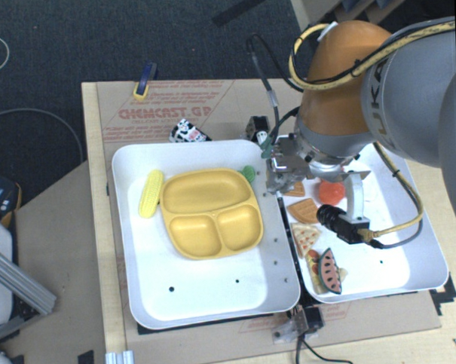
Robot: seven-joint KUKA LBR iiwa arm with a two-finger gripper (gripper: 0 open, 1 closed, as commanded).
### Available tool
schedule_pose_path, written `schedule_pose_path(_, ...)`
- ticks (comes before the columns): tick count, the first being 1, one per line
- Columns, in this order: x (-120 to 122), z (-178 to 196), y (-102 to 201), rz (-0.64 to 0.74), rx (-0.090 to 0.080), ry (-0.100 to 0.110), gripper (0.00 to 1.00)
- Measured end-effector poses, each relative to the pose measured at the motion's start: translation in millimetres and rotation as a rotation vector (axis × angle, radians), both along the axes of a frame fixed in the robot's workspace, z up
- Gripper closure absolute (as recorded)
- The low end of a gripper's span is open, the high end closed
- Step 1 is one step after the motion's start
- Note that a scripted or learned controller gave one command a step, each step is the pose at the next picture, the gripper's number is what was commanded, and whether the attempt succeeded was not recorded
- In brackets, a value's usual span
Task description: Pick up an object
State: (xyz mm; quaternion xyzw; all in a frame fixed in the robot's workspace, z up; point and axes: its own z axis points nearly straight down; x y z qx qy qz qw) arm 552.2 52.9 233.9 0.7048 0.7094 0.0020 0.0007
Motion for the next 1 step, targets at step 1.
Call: schedule_pose_path(1,-1.7,-9.3,-7.9,-0.007,-0.002,0.007,1.0)
